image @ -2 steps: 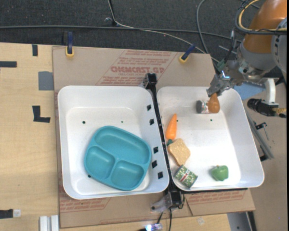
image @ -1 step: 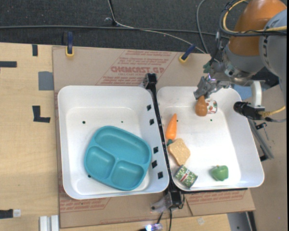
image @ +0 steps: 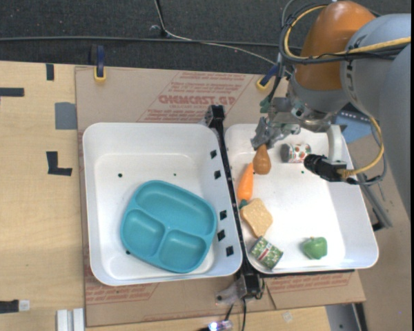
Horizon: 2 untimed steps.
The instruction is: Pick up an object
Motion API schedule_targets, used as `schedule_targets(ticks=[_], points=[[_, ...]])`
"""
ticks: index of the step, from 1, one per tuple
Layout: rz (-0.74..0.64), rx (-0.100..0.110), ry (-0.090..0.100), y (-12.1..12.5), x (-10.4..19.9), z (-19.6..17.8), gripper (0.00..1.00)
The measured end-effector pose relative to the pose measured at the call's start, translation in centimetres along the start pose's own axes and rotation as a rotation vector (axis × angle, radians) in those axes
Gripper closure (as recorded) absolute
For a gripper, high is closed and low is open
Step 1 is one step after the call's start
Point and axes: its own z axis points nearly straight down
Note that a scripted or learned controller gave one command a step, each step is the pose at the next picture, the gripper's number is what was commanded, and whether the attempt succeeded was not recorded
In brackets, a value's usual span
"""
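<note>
pincer (image: 264, 143) just above brown pear (image: 262, 162)

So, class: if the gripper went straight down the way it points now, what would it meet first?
Most likely the brown pear-shaped item just under the gripper in the right bin, with the carrot beside it. Depth is hard to judge from this slant.

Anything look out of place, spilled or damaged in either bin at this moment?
Nothing stands out. The blue divided plate lies flat in the left bin. The carrot, bread slice, green pepper and small carton lie loose in the right bin, none looking broken.
</note>
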Motion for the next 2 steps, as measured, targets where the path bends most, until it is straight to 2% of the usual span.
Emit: schedule_targets(ticks=[1, 2], points=[[0.0, 0.0, 0.0, -1.5, 5.3, -0.8, 1.0], [0.001, 0.001, -0.002, -3.9, 10.1, 0.5, 1.0]])
